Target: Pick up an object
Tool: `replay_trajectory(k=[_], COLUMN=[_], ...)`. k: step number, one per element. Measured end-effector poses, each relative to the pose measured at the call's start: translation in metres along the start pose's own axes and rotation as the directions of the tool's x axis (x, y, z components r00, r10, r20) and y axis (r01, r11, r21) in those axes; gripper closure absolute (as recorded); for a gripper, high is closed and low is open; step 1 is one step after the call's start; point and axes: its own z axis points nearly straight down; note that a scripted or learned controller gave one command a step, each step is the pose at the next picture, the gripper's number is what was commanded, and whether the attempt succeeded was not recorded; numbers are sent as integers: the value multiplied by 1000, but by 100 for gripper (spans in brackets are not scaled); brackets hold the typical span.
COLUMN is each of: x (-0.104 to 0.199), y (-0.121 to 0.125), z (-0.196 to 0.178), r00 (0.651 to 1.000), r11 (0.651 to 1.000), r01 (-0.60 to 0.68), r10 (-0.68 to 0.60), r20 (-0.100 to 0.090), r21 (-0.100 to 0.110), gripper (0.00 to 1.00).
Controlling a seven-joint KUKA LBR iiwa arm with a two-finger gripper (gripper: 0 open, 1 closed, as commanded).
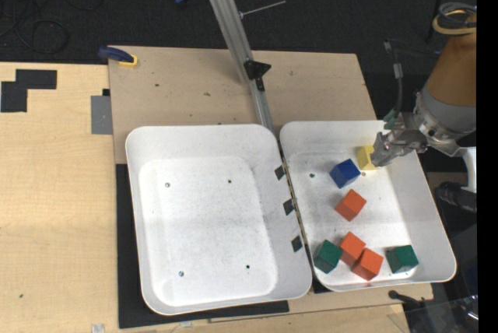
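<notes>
The right bin (420, 207) holds several small cubes. A yellow cube (364, 159) lies near its far side, with a blue cube (344, 173) just left of it. An orange cube (351, 205) sits mid-bin. At the near edge, two more orange cubes (352, 246) (369, 263) lie between two green cubes (327, 255) (401, 258). My gripper (383, 151) reaches in from the right and hangs low, right against the yellow cube's right side, partly covering it. Whether it holds anything is not visible.
The left bin (156, 160) lies beside the right one, with black clips (288, 205) along the shared rim. An aluminium bar (233, 36) slants up behind the bins. The arm's orange band (455, 71) stands over the right bin's far right corner.
</notes>
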Motion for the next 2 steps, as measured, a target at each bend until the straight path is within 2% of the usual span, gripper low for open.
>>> replay_trajectory(k=[1,2], x=[52,105], y=[12,22], z=[12,0], r00=[1000,1000], r11=[1000,1000], r01=[4,4], r10=[-4,-4], r20=[-4,-3], r21=[8,5], gripper=[100,100])
